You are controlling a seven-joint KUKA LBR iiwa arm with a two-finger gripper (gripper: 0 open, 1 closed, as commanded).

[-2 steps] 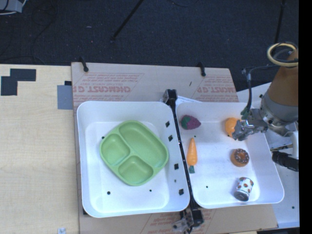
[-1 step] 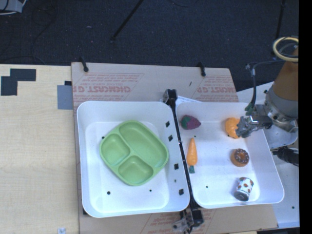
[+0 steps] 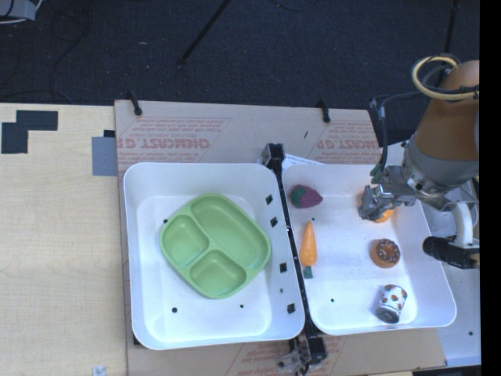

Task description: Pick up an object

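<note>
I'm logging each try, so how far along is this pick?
Done: the pincer has reached the right bin, low over an orange object at the far side. In hand: nothing visibly gripped. Left: grasp and lift. The carrot, donut, purple fruit and cup lie untouched.

- A green divided plate (image 3: 215, 245) lies in the left white bin (image 3: 130, 249), turned so its largest compartment faces about 1 o'clock.
- A black strip (image 3: 286, 233) runs between that bin and the right white bin (image 3: 448, 308), from 12 to 6 o'clock.
- A printed cardboard sheet (image 3: 172, 135) lies under both bins.
- On the pale wooden bench (image 3: 55, 249), at the plate's 10 o'clock, sit a grey square (image 3: 102, 155) and a black stepped mark (image 3: 27, 128).
</note>
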